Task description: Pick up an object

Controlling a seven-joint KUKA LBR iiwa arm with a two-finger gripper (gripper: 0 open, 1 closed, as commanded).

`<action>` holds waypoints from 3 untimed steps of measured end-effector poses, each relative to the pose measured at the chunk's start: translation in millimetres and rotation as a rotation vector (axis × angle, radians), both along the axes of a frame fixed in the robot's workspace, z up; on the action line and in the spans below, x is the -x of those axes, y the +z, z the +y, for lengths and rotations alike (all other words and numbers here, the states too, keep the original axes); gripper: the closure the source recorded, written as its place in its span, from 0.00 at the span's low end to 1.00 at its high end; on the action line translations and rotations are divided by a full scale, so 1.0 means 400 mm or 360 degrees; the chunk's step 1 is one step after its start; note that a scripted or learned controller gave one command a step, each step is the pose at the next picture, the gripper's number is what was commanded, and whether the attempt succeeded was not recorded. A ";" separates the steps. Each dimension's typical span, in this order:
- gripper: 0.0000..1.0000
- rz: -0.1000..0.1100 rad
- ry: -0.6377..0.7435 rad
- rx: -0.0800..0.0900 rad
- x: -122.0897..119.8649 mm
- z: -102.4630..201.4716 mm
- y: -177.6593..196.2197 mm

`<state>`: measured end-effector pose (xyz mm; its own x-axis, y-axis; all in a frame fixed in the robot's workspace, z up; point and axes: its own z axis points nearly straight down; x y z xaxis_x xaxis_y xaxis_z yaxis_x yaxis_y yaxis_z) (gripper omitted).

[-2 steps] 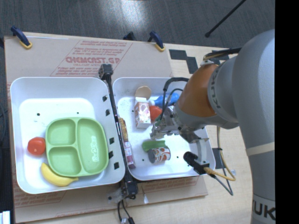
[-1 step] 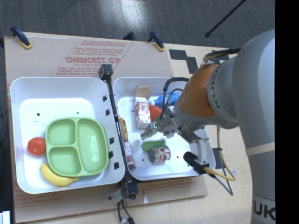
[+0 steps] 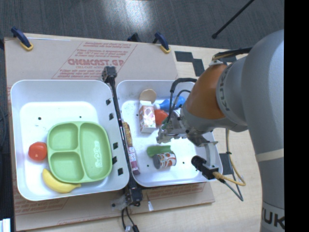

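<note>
The gripper (image 3: pixel 163 135) hangs low in the right bin (image 3: pixel 145 177), above the green object (image 3: pixel 155 151) and the can (image 3: pixel 165 160); whether its jaws are spread cannot be told. Nothing appears lifted: carton (image 3: pixel 147 118) and can lie on the bin floor, so the pick looks not yet done.

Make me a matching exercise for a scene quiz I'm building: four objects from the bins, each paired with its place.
Things:
1. banana
2. tomato
3. can
4. carton

Places:
A. right bin, near front wall
B. left bin, left of the green tray
C. right bin, upper middle
D. left bin, front-left corner

Pairs: 1-D, 2-B, 3-A, 4-C
</note>
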<state>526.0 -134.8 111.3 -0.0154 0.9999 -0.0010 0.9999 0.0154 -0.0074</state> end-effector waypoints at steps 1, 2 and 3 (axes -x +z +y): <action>0.00 0.0000 0.0001 0.0001 0.000 0.000 0.000; 0.00 -0.0018 -0.0019 0.0001 0.120 0.100 -0.044; 1.00 -0.0018 -0.0011 0.0002 0.117 0.100 -0.017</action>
